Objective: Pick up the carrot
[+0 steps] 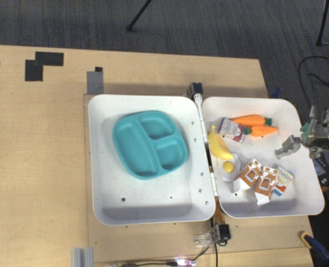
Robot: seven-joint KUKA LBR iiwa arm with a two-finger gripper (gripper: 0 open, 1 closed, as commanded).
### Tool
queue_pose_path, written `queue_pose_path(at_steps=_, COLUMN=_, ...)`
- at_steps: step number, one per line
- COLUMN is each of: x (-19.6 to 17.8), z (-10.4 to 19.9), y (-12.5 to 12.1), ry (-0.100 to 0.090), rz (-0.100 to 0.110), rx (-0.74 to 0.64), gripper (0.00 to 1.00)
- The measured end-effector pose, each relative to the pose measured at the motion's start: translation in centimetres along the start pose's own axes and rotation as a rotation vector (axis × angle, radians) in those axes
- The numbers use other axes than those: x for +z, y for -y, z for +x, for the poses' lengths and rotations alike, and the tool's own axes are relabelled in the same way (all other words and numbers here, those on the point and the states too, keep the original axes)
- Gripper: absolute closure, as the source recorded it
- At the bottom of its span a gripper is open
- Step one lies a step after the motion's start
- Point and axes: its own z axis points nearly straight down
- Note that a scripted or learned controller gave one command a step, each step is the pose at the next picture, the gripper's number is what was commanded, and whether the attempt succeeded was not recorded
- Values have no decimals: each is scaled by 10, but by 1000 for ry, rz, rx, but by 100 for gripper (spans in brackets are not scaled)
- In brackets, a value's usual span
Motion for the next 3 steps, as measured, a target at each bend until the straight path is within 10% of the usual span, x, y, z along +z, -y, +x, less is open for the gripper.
queue_pose_path(at_steps=1, x=125, z=-17, y=-92, ry=-3, rz=12, rx=17, gripper=0)
queue_pose_path(at_steps=2, x=155, z=5, y=-165, ry=-3, rz=13, rx=169, gripper=0)
queue_pose_path(at_steps=3, x=143, z=4, y=-165, ry=1, rz=19, rx=161, gripper=100)
